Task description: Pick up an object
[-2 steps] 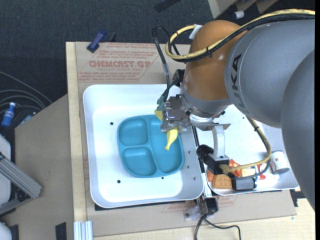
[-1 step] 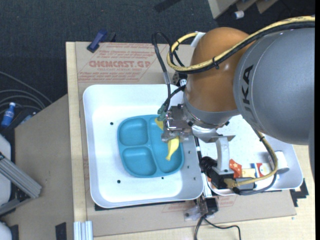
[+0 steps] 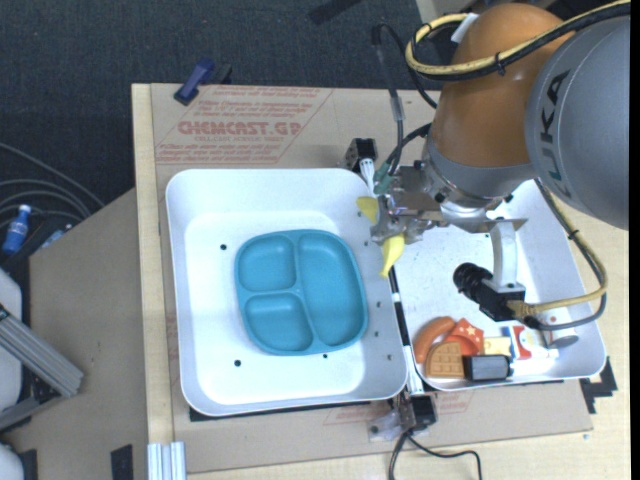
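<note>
**Yellow piece hanging at the claw, over the seam between the bins**

Gripper point(image 3: 400, 218) located low over the near-left corner of the right bin point(image 3: 560, 228), hard against the shared wall. Fingers mostly masked by the wrist body and cabling; opening width not readable, grip not confirmed. Yellow object point(image 3: 391, 253), banana-like, seen directly below and slightly left of the claw, upper end lost in the finger area, lower tip pointing down toward the dividing rim. Long axis near upright in the view, leaning slightly left at the bottom. Touching the fingers or merely lying beneath them: cannot tell.

Further out, in the right bin's near end: orange round item point(image 3: 436, 336), waffle-patterned piece point(image 3: 450, 358), dark block point(image 3: 488, 368), all clustered, well apart from the claw. Black fixture point(image 3: 480, 286) between claw and cluster.

Left bin point(image 3: 200, 218) bearing a blue divided plate point(image 3: 300, 290), just beside the yellow object's tip, across the wall.

Judgement: yellow object by far the nearest candidate; straight lift likely sufficient if held. Risk: weak pinch at one end, swing or drop onto the rim.
</note>
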You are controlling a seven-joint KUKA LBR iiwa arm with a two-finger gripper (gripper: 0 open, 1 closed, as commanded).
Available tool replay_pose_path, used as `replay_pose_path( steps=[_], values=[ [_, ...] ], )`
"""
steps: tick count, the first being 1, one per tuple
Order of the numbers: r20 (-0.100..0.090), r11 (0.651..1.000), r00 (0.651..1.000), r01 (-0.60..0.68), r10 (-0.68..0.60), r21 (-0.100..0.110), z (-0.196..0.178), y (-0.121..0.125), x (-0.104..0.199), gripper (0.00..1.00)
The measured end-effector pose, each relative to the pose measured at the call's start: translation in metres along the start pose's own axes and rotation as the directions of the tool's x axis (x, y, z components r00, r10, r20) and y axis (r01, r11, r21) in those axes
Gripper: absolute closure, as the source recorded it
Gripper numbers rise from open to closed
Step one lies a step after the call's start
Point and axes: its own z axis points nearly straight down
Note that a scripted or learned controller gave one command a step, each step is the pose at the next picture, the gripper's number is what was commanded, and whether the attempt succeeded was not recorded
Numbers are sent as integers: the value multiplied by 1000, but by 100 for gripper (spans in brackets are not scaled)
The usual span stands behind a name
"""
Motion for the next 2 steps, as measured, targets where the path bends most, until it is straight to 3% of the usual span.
replay_pose_path(
  steps=[1, 2],
  values=[
    [-1, 1000, 1000, 2, -2, 5, 6, -48, 57, 100],
    [0, 1000, 1000, 0, 0, 1, 19, -16, 50, 100]
  ],
)
